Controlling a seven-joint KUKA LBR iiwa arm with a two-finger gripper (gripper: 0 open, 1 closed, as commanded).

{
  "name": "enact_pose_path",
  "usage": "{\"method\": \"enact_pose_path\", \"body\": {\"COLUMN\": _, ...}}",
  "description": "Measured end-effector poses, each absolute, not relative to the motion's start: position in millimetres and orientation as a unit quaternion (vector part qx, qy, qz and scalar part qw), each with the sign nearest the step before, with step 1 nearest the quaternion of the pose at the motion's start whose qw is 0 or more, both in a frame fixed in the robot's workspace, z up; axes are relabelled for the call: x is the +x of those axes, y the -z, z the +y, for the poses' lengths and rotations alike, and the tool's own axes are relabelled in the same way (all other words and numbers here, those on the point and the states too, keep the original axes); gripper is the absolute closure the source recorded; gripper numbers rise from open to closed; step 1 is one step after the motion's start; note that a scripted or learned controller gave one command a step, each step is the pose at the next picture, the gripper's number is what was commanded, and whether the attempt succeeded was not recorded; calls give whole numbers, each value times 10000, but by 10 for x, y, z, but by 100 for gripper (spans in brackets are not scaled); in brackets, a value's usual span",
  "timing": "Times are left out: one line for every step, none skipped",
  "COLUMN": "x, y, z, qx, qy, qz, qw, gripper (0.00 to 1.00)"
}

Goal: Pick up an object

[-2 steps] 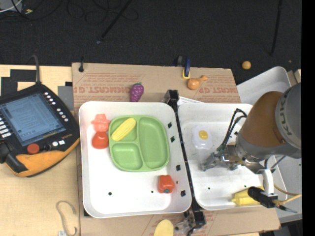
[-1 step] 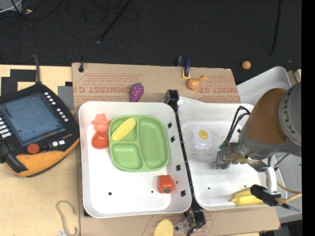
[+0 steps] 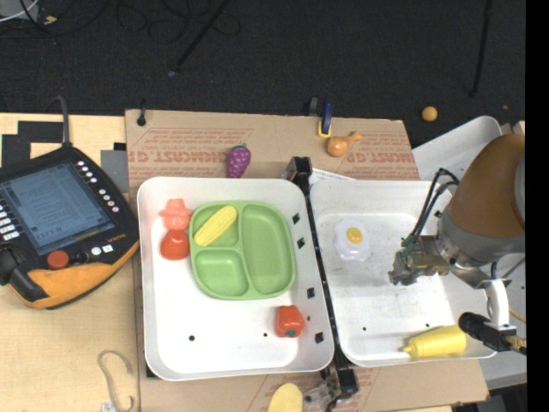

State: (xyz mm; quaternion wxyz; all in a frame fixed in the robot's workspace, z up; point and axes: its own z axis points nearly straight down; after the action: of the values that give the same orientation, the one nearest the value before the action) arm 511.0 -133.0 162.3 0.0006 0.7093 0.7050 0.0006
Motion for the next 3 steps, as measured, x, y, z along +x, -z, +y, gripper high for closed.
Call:
{"method": "enact_pose_path", "body": {"x": 5172, "y": -2194, "z": -1255, "qx": 7069, "qy": -12, "qz": 7073, "qw": 13, "gripper": 100}}
{"method": "enact_pose_path", "body": {"x": 5174, "y": -2277, "z": -1265, "qx": 7073, "qy": -1, "qz": 7069, "qw": -4, "gripper": 100}}
{"method": "enact_pose_path", "body": {"x": 5181, "y": -2367, "z": -742, "qx": 7057, "qy": -5, "qz": 7085, "qw": -13, "gripper": 100}}
